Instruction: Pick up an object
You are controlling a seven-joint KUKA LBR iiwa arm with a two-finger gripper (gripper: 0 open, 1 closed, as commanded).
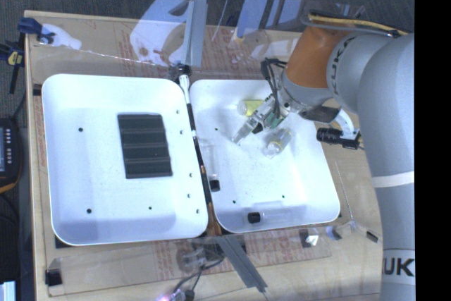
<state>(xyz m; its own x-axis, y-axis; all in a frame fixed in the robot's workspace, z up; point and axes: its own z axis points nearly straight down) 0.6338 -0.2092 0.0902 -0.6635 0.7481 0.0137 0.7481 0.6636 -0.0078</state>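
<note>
The gripper (pixel 248 129) hangs low in the right bin (pixel 310 201), fingers slightly spread with nothing between them. A yellow-green object (pixel 251 107) lies just behind it, a clear one (pixel 275 143) just beside. A dark ribbed block (pixel 144 145) lies in the left bin (pixel 70 201).

The thick, rounded grey metal arm (pixel 380 109) wears an orange band (pixel 310 60) above its wrist, with black cables looping nearby. Partial dark lettering "UK" marks the arm's casing.
</note>
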